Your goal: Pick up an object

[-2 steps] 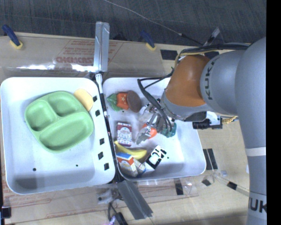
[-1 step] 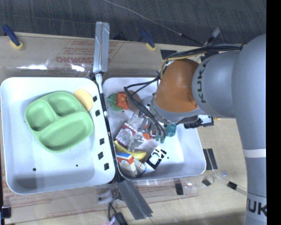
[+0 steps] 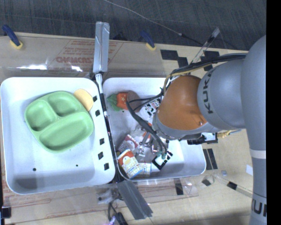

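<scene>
My gripper point(image 3: 152, 150) hangs low over the clutter near the right white bin's point(image 3: 195, 159) front edge; I cannot tell its grip, so nothing counts as lifted yet.

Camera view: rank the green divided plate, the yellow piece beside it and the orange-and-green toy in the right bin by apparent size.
Largest to smallest:
1. green divided plate
2. yellow piece and orange-and-green toy, which look about alike, so I won't rank them.
</scene>
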Tool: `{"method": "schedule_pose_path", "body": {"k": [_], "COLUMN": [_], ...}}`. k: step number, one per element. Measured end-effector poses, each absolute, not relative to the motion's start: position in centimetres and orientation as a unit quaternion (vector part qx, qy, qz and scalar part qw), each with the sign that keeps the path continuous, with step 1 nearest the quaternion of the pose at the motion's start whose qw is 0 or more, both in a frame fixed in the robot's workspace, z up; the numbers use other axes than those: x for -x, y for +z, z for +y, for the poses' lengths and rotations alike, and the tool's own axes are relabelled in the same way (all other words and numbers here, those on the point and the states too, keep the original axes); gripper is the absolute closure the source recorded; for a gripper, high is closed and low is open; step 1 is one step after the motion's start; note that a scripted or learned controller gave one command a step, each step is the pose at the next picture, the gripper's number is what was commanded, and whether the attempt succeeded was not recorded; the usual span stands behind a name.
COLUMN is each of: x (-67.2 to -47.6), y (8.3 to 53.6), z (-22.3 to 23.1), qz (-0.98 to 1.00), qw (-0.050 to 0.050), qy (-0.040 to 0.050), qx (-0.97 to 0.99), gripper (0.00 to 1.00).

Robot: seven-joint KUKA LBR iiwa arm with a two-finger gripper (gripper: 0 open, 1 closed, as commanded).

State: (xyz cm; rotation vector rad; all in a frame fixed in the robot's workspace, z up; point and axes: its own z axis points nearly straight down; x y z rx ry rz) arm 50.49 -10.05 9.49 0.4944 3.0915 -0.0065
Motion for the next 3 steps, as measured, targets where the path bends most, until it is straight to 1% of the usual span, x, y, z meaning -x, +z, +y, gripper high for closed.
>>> {"method": "schedule_pose_path", "body": {"k": [1,2,3], "x": [-53.3,-50.6,-50.8], "y": [13.1,9.2,10.3], "z": [-17.4,-13.5,-13.6], "qz": [0.997,0.994,0.994], "qw": [0.001,0.002,0.004], "qy": [-0.0006,0.0004,-0.0007], "qx": [-0.082,-0.108,-0.106], "gripper": [0.00,0.00,1.00]}}
